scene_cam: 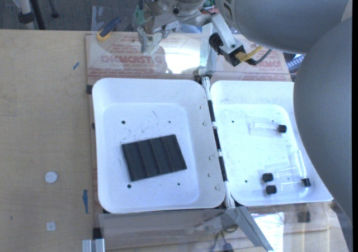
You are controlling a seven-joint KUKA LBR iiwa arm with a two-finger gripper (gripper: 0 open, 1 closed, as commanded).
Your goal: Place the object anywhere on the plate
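Observation:
A dark grey ribbed plate [154, 157] lies flat in the left white bin [106, 133], slightly turned. Several clear tubes with black caps lie in the right bin [235, 105]: one tube [267, 128] toward the back, and a cluster of tubes [284, 178] near the front right corner. My gripper [150, 41] hangs high at the top of the view, above the bench behind the left bin's back edge. It is well away from both the plate and the tubes.
The arm's grey body [313, 50] covers the upper right and overhangs the right bin's far side. A printed board [123, 61] lies behind the bins. The wooden bench [39, 133] extends to the left, and a hinge ridge [215, 144] separates the bins.

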